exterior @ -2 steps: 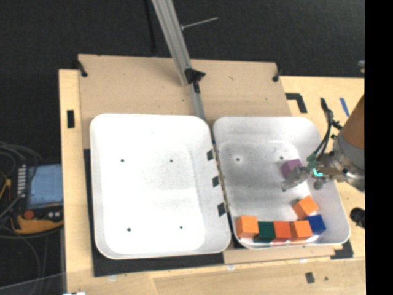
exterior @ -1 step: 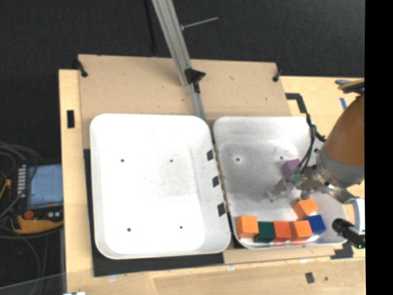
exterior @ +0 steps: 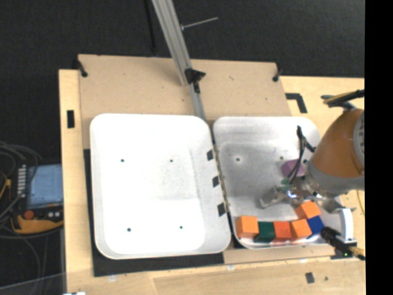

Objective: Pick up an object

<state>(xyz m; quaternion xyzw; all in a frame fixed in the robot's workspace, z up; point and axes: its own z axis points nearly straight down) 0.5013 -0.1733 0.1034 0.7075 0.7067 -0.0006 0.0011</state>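
The hand (exterior: 274, 196) hangs low in the right bin (exterior: 245, 140); whether it is open or holding anything cannot be told. The blocks (exterior: 279, 228) lie in a row along the bin's near wall, just nearer than the hand.

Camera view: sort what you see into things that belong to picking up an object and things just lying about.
Belongs to the job:
- grey end effector over the right bin
- shallow white right bin
- orange cube-shaped blocks
- green block
- blue block
- purple object, shape unclear

Just lying about:
- shallow white left bin
- blue device with cables off the bench
- slanted metal rail
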